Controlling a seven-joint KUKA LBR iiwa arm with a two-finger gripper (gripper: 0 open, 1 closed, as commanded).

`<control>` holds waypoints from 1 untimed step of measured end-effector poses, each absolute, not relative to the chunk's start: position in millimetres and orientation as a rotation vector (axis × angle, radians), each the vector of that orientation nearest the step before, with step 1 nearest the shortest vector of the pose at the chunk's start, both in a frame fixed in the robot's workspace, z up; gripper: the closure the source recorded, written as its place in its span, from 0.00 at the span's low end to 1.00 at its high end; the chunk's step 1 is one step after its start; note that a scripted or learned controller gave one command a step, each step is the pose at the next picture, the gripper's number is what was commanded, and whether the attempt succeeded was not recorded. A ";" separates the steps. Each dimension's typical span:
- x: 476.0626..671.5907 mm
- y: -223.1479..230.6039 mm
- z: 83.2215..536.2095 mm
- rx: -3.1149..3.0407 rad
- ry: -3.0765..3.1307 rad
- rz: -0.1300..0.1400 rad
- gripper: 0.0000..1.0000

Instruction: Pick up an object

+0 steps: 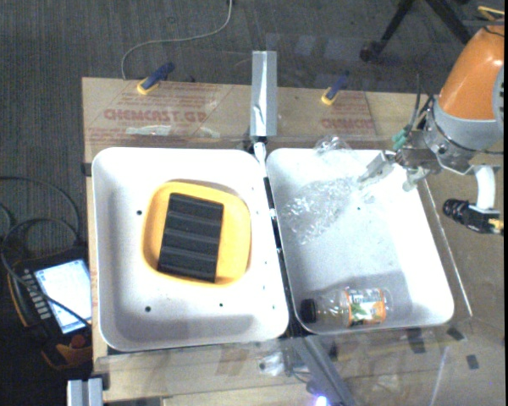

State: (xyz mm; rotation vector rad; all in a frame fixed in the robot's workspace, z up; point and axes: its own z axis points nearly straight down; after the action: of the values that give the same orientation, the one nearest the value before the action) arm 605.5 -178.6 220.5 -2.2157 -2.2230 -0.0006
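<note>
A yellow dish (237, 218) lies in the left bin (118, 252) with a black ridged block (191, 236) on top of it. In the right bin (415, 260), a crumpled clear plastic wrap (322, 200) stretches across the far half. A clear bottle with an orange label (352, 306) lies on its side by the near wall. My gripper (393, 172) hangs over the right bin's far right corner, just right of the wrap's upper end. It is open, with nothing between its fingers.
A metal post (263, 100) stands behind the seam between the bins. Two clamps (155, 78) (336, 88) hold the cardboard sheet behind them. A tablet and cables (55, 290) lie on the floor to the left.
</note>
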 end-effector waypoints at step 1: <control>608.3 -206.2 229.3 -2.280 -2.160 -0.001 0.00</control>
State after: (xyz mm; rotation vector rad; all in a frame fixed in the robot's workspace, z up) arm 608.3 -206.2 229.3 -2.2798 -2.1602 -0.0011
